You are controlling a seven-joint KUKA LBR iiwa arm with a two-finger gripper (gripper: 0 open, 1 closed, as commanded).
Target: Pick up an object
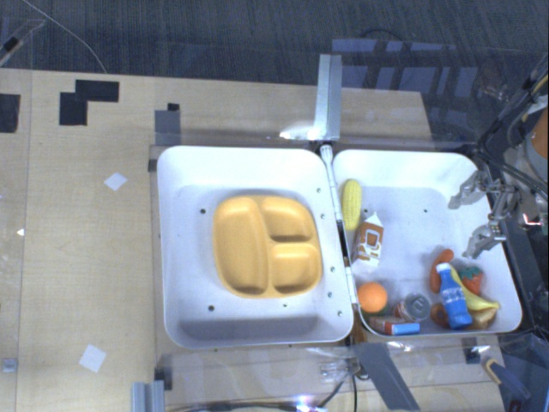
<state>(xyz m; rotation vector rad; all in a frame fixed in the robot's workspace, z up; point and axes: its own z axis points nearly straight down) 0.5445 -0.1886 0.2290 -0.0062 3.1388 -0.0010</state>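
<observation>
My gripper (474,219) hangs over the right edge of the right bin (412,178), open, with nothing between its fingers (466,192). Below it, in the bin's near right corner, lies a heap: a blue bottle (453,297), a banana (482,304) and a red-orange piece (442,257). A grey can (418,305), an orange (372,298) and a red stick-like item (398,325) lie along the near wall. A corn cob (351,202) and a small brown-and-white carton (369,240) rest by the bin's left wall.
The left bin (184,187) holds a yellow divided plate (266,245). A metal post (329,97) stands behind the divider between the bins. Cables and the arm's wrist crowd the right side.
</observation>
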